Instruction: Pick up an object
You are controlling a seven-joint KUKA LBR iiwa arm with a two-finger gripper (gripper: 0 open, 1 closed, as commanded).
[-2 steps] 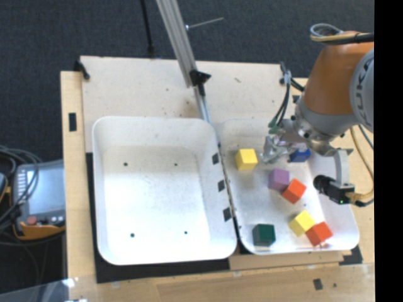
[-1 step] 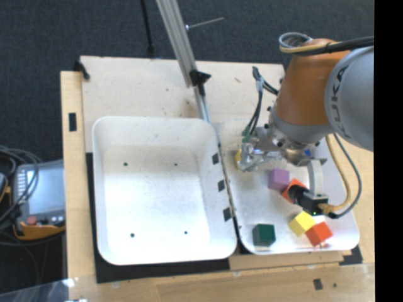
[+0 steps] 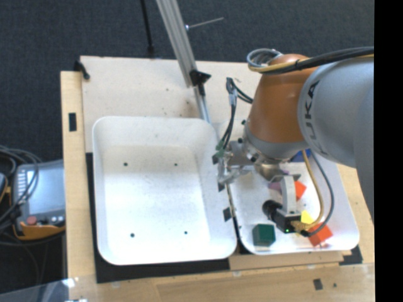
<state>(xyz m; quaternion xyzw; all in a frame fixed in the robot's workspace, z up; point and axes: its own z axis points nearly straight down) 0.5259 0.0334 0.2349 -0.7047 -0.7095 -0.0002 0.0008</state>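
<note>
My gripper (image 3: 230,167) hangs below the orange-banded wrist, over the left part of the right bin (image 3: 343,231), close to the wall between the two bins. A green block (image 3: 264,234) lies at the front of that bin. An orange block (image 3: 321,234) rests at the front right, with a small yellow piece (image 3: 306,218) just behind it. Another orange piece (image 3: 300,189) and a purple piece (image 3: 277,185) lie partly hidden under the wrist. I see nothing held by the gripper.
The left bin (image 3: 157,187) sits beside the right one, sharing a middle wall. A slanted metal rail (image 3: 179,36) rises behind the bins. The arm's bulk covers the back of the right bin. A control pendant (image 3: 38,200) lies off the bench at left.
</note>
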